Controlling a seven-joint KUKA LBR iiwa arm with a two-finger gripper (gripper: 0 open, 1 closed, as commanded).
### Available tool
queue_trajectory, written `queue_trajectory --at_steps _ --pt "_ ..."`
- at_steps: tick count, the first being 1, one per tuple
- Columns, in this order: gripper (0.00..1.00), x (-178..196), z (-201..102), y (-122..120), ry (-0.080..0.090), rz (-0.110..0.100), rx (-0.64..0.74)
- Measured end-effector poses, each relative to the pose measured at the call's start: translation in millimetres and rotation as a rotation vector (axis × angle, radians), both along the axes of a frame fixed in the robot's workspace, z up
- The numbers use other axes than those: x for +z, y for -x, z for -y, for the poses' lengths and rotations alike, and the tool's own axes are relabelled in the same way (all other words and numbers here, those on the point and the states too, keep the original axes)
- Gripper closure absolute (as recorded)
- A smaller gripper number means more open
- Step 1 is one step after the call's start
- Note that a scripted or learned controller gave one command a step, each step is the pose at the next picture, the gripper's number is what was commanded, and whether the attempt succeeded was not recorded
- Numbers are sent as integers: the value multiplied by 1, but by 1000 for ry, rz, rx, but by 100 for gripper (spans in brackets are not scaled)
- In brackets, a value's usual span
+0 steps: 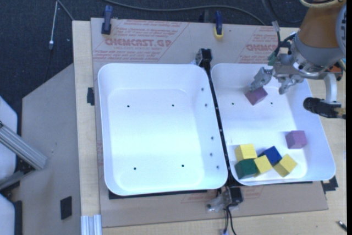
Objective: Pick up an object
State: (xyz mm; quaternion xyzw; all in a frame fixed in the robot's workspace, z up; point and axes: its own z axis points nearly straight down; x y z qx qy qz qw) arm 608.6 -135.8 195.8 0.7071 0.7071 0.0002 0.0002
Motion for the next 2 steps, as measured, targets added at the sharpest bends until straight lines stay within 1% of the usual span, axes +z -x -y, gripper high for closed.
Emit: queue_trajectory --at_steps 1,2 --pt "0 -112 57 -31 -1 -9 -3" --pt "100 -95 55 -34 0 1 0"
